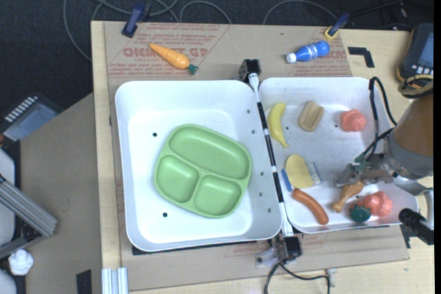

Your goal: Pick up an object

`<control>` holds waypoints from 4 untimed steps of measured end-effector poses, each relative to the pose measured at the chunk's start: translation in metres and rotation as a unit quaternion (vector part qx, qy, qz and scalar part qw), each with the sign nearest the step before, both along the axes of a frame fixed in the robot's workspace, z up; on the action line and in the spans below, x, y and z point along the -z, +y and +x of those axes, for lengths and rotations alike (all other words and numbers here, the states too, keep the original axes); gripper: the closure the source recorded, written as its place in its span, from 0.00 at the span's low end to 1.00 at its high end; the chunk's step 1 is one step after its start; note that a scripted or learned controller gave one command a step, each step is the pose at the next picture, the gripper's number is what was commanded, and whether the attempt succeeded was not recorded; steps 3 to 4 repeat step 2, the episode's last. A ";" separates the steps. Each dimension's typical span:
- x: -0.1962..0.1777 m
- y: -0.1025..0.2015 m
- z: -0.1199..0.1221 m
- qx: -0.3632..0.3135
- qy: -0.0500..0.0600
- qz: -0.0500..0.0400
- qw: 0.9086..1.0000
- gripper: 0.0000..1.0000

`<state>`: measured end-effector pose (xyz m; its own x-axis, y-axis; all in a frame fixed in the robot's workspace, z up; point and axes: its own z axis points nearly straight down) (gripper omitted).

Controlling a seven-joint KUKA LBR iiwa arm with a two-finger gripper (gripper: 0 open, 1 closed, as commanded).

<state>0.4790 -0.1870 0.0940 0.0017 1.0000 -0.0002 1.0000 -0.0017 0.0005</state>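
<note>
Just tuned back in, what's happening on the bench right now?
The arm's gripper is down in the right bin, low among the toy food near a tan piece and a red sausage. Nothing can be seen lifted yet. A banana lies by the divider. The left bin holds a green divided plate.

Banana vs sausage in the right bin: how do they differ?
The banana is yellow; the sausage is orange-red. The banana lies at the bin's upper left beside the divider, running nearly straight up the view; the sausage lies near the lower edge on a diagonal. The banana curves and tapers; the sausage is nearly straight with rounded ends. Both are elongated toy foods lying flat in the right bin.
</note>
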 end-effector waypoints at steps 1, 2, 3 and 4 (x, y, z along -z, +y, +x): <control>-0.015 0.093 0.000 -0.002 0.001 0.001 1.000 1.00; -0.127 0.144 0.022 -0.001 -0.001 0.000 1.000 1.00; -0.127 0.144 0.022 -0.001 -0.001 0.000 1.000 1.00; -0.127 0.144 0.022 -0.001 -0.001 0.000 1.000 1.00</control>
